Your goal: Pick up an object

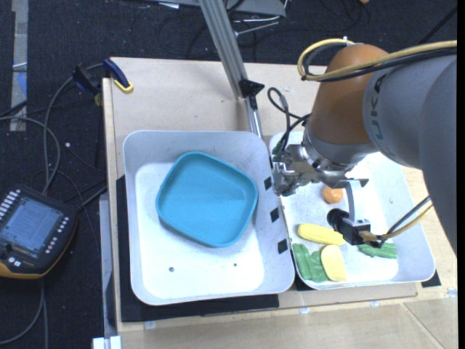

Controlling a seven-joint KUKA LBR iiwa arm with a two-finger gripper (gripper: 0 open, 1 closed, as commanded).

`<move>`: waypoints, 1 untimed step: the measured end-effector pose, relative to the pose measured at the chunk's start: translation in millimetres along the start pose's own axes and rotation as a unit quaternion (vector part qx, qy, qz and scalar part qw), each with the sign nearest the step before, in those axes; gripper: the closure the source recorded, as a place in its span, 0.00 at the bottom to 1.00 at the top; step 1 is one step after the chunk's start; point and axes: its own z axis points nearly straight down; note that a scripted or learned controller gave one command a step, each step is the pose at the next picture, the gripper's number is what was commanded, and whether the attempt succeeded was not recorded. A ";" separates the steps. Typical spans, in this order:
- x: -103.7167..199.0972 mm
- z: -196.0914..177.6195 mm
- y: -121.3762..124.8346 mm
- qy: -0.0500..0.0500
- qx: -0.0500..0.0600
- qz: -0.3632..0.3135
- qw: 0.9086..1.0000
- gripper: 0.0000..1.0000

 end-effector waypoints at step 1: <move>50.7 -15.1 10.8 0.000 0.000 0.001 1.000 1.00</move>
